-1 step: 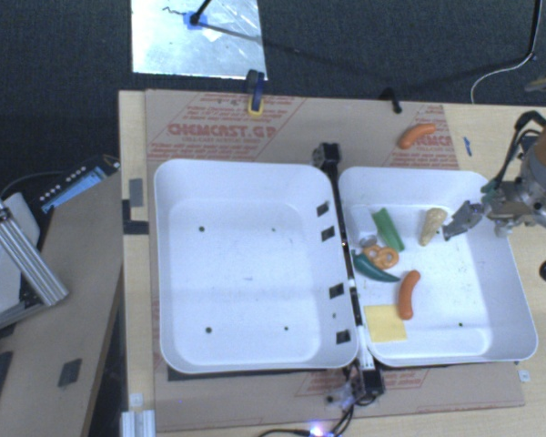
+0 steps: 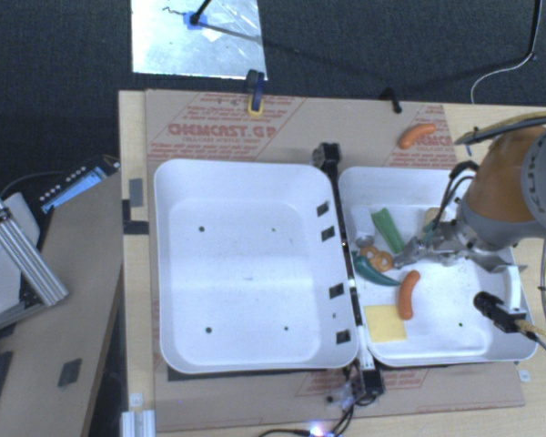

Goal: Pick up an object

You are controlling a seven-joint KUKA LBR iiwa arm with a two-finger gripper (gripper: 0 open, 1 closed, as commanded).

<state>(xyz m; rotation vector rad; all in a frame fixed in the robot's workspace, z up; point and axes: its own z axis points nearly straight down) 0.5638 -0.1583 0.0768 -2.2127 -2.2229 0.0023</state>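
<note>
Two white bins [image 2: 246,176], arm low over cluttered right bin, fingers [image 2: 409,258] blurred, grip state unclear

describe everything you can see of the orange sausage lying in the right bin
The orange sausage is a small, smooth, glossy piece, like plastic toy food, slightly curved with rounded ends. It lies flat on the floor of the right bin, running roughly top to bottom in the view. Its lower end sits just beside the upper right corner of a flat yellow square; whether they touch is unclear. The pincer hangs just above its upper end, not holding it.
</note>
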